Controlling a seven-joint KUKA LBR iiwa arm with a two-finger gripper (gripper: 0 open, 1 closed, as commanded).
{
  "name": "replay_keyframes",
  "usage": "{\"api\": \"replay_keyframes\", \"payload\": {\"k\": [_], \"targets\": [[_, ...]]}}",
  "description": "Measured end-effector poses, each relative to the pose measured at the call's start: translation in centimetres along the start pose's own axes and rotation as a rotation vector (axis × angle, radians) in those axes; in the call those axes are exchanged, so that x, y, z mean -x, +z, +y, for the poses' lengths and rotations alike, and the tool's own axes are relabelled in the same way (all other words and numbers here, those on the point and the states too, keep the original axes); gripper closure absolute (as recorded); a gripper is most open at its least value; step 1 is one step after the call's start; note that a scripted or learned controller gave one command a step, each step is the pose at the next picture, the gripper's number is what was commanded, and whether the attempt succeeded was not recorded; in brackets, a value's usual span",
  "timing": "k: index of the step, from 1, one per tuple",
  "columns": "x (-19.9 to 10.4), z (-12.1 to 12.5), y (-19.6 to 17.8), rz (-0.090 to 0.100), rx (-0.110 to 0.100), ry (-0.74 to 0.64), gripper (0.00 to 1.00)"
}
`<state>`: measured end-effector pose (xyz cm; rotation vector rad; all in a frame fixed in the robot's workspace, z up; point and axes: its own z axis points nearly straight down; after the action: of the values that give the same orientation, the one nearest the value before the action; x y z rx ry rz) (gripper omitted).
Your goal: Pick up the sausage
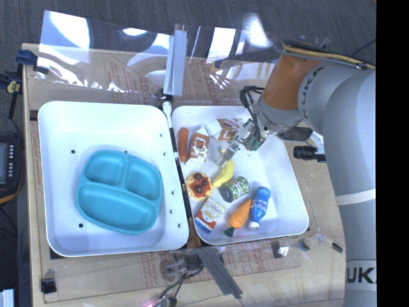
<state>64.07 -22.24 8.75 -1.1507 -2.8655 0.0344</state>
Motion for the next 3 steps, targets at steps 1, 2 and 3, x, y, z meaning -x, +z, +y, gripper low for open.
{"api": "replay_keyframes", "payload": {"k": [1, 2, 3], "targets": [[-0.29, 0.15, 0.08, 0.002, 0.004, -0.068, 0.0], [-0.46, 0.35, 0.14, 0.004, 0.005, -0.18, 0.0], [-0.81, 0.81, 0.18, 0.01, 0.014, -0.02, 0.0]]}}
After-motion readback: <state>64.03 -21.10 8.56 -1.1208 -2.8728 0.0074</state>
